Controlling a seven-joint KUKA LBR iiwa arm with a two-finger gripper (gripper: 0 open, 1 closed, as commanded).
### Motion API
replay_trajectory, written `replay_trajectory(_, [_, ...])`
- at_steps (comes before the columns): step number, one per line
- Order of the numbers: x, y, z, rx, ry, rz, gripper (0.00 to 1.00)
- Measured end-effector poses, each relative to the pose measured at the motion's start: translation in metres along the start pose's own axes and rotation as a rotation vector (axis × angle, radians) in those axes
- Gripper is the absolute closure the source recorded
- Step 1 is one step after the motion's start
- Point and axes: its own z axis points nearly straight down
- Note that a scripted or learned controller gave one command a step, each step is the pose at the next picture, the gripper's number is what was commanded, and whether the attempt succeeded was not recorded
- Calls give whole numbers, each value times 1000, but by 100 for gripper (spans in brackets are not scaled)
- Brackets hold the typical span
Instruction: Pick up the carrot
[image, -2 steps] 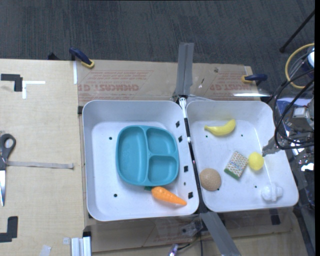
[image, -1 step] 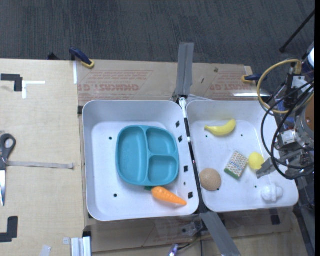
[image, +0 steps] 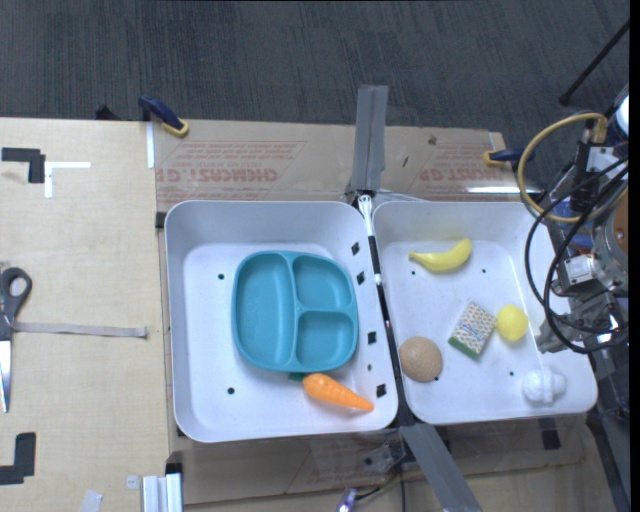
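The orange carrot (image: 337, 393) lies in the left bin (image: 190, 330), near its front wall, just below the front edge of a teal divided plate (image: 296, 311). It lies nearly flat, with its thin end pointing right. My gripper (image: 573, 328) hangs amid cables over the right rim of the right bin (image: 455, 405), far to the right of the carrot. Nothing shows in its grasp.
The right bin holds a banana (image: 441, 255), a small yellow lemon (image: 512, 322), a green and white sponge (image: 472, 328), a brown round item (image: 421, 359) and a white object (image: 541, 386). Scissors (image: 10, 300) lie on the bench at far left.
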Motion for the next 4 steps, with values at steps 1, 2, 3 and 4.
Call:
replay_trajectory(1, [-5, -5, -18, -4, 2, -526, 100])
replay_trajectory(2, [41, -3, -21, -4, 1, -762, 100])
replay_trajectory(3, [41, -12, -30, -2, 2, -1106, 100])
replay_trajectory(4, [50, -37, -33, 4, 4, -1397, 100])
